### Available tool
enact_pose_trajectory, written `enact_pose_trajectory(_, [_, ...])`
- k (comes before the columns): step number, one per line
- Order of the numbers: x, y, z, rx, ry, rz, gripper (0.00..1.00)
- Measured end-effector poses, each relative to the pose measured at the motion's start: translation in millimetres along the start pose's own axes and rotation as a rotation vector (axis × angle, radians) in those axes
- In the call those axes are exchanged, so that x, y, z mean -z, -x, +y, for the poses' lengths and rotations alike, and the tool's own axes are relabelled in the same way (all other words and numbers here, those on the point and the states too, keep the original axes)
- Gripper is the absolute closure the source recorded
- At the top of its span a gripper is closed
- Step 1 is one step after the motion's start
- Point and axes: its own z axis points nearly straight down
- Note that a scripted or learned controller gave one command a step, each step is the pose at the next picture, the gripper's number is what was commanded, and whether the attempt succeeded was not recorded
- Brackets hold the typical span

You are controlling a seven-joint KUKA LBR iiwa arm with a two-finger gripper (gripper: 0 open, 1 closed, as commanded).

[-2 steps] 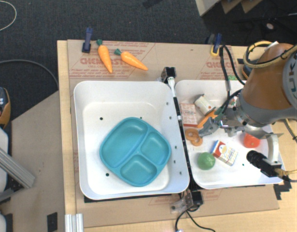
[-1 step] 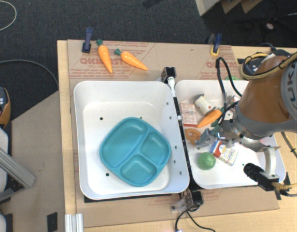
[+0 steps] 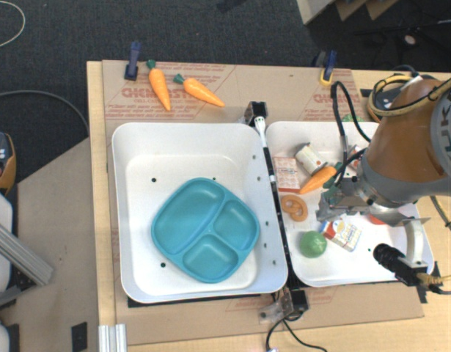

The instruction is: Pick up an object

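Note:
My gripper [image 3: 335,204] hangs low over the middle of the right bin [image 3: 357,273], below the grey wrist with its orange band. Just under its near side lies a small red, white and blue carton [image 3: 345,235]. An orange toy carrot [image 3: 315,180] lies at its far left side, close to or touching it. A green ball [image 3: 312,243] sits to the near left, and a brown pretzel-like ring [image 3: 294,207] lies to the left. A red-and-white packet [image 3: 286,173] and a white cylinder [image 3: 308,156] lie farther back. I see nothing held.
The left bin [image 3: 133,218] holds a teal divided plate [image 3: 204,229]. Two more toy carrots [image 3: 160,88] [image 3: 203,91] lie on the bench behind the bins. Black cables [image 3: 341,112] run along the arm. A black clip [image 3: 256,112] sits at the wall between the bins.

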Motion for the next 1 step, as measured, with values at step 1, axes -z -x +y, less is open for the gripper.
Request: enact_pose_trajectory(1, [97.3,-80.9,12.2,0.012,0.011,0.004,1.0])
